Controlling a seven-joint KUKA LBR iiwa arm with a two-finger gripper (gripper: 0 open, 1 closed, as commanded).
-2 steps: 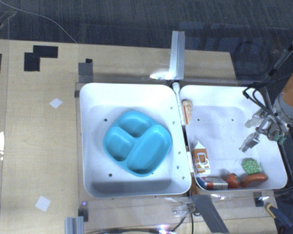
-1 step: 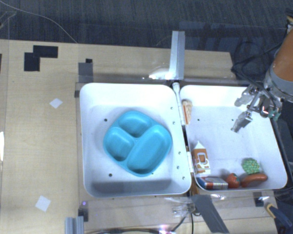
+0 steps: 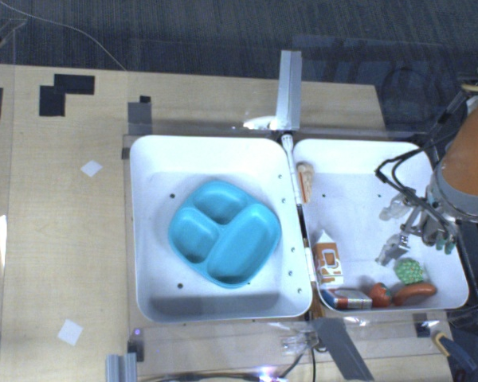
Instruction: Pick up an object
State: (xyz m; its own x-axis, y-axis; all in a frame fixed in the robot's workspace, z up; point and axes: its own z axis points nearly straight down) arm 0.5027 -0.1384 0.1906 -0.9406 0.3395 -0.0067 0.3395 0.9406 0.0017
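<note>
A: Which object is it going for?

B: Probably the green ball (image 3: 409, 271), lying in the right bin (image 3: 350, 213) near its front right corner beside a sausage (image 3: 414, 293).

A: And the end effector (image 3: 394, 229)?

B: It is hovering just above, apparently spread, gripping nothing. Next it is needing to descend squarely over the ball.

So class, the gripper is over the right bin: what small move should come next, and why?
Probably a short drop toward the green ball. The gripper hangs in the right bin just up and left of it, with nothing seen between its fingers. The ball lies a little apart from the sausage at the bin's near edge, so it looks the nearest pick.
</note>
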